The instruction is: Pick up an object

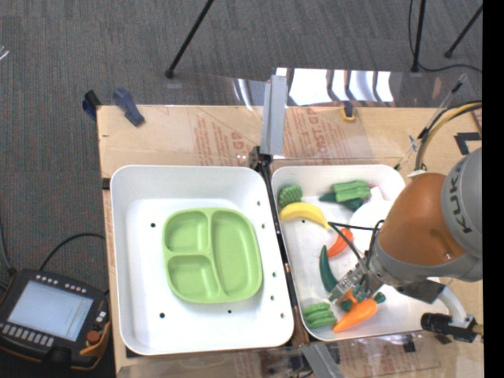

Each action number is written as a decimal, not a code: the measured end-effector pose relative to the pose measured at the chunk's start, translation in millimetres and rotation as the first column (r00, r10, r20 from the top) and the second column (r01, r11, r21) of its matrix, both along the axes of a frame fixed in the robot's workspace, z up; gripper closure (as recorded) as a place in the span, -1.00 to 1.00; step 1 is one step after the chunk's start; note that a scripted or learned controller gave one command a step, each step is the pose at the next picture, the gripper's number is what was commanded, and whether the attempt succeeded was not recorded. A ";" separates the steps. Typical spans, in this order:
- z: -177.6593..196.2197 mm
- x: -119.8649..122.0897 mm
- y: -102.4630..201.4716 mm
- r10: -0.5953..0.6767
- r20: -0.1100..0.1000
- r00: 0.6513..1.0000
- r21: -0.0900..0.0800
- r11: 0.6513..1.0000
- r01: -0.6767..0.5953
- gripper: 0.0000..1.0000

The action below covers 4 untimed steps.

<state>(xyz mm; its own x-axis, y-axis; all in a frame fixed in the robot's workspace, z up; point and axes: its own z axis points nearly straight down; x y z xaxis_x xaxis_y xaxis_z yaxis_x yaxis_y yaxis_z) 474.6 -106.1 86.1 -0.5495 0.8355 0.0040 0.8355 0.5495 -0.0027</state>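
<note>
1. Two white bins sit side by side; the left bin (126,211) holds a green tray (211,256) with three compartments.
2. The right bin (315,172) holds toy food: a banana (304,213), a green piece (290,194) at its upper left, a green vegetable (350,190) near the top, a dark green pod (325,268), a green bundle (319,315) and a carrot (356,314) at the near edge.
3. The gripper (352,288) is low in the right bin, just above the carrot, beside the pod.
4. Whether its fingers are apart or closed cannot be told.
</note>
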 end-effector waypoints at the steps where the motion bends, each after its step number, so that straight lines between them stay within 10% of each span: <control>1: 0.1 0.5 8.4 -0.155 0.002 0.988 -0.001 0.988 0.155 1.00; 2: -0.1 34.7 -2.6 -0.498 -0.001 0.867 -0.003 0.867 0.498 1.00; 3: 1.4 169.1 -5.8 -0.626 0.002 0.780 -0.004 0.780 0.626 1.00; 4: 165.6 171.5 46.9 -0.362 0.013 0.932 0.000 0.932 0.363 1.00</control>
